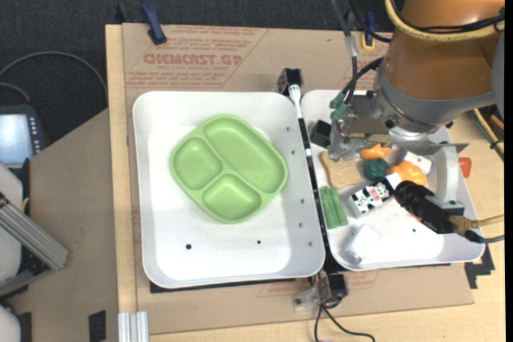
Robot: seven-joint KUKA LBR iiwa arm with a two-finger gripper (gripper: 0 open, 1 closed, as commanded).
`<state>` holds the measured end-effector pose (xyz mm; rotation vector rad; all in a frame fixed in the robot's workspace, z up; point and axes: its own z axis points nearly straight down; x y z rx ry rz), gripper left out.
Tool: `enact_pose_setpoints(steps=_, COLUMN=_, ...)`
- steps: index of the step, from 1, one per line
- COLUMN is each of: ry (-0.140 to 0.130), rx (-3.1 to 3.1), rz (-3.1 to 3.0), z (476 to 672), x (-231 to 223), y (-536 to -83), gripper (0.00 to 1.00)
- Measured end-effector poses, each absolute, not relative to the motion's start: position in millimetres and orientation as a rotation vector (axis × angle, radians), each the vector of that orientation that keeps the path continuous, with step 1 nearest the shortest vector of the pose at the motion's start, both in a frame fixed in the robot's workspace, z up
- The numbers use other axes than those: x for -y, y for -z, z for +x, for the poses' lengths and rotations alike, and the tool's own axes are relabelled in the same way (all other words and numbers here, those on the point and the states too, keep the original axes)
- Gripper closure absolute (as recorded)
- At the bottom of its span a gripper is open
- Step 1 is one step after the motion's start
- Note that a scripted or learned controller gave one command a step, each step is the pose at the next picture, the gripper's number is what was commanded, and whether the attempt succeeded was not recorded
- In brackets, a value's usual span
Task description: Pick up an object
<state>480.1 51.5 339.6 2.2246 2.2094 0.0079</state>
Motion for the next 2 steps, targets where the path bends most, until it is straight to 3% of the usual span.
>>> enact_pose_setpoints(steps=1, ry=0.013, rx=-2.212, rz=2.239, z=477.6, x=51, y=-242, gripper=1.00)
enact_pose_setpoints(steps=2, ry=-0.006, rx=-2.231, rz=2.211, z=479.6, x=-35, y=-263, gripper=1.00)
